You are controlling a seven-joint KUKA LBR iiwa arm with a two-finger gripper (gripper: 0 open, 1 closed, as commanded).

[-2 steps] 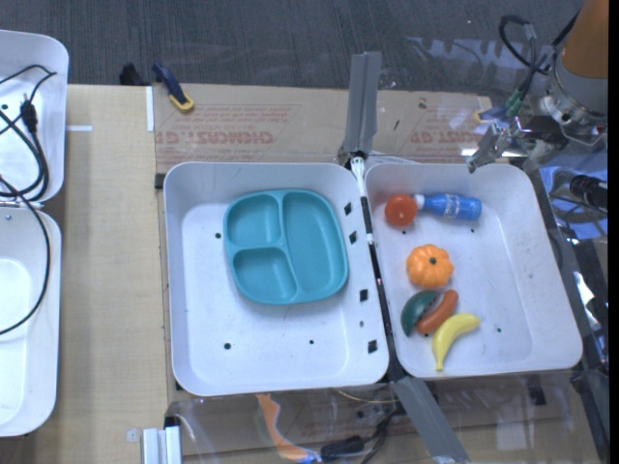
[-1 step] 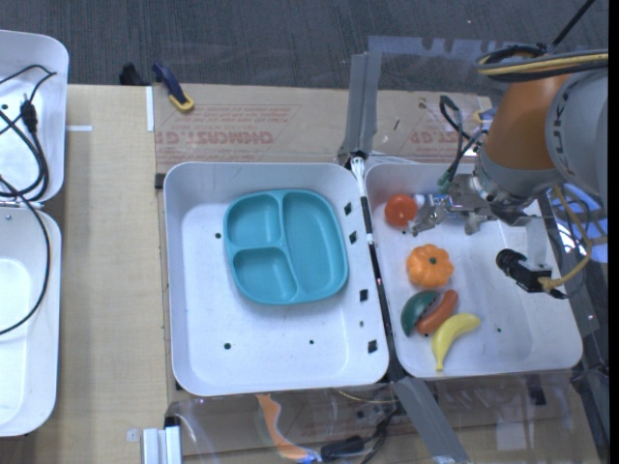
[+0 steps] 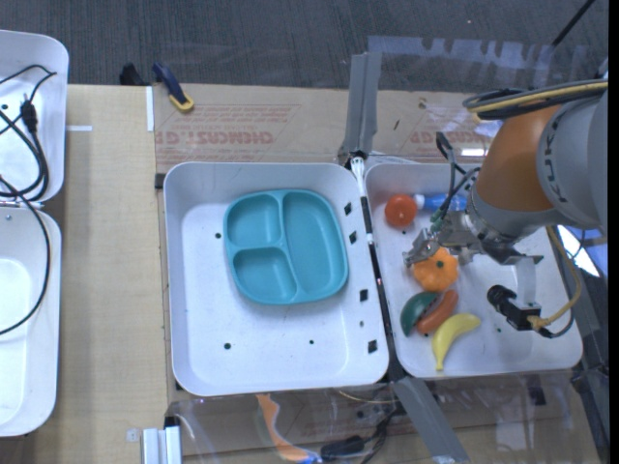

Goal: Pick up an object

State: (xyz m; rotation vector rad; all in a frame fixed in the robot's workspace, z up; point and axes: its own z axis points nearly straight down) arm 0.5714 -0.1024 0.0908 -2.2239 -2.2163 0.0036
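My gripper [image 3: 428, 249] sits over the orange [image 3: 435, 273]; grip unclear. Tomato [image 3: 400, 210], sausage [image 3: 437, 309] and banana [image 3: 452, 334] crowd nearby.

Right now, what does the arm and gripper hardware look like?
Arm: bulky grey casing with a wide orange band above the wrist, part of a dark KUKA logo on the grey. Gripper: small metallic grey assembly. Dark cables run along the wrist.

- The divided plate [image 3: 286, 246] lies in the left bin [image 3: 193, 346].
- In the right bin [image 3: 503, 354], the tomato [image 3: 399, 210] lies behind the orange [image 3: 435, 272].
- The banana [image 3: 451, 334] lies nearest the front.
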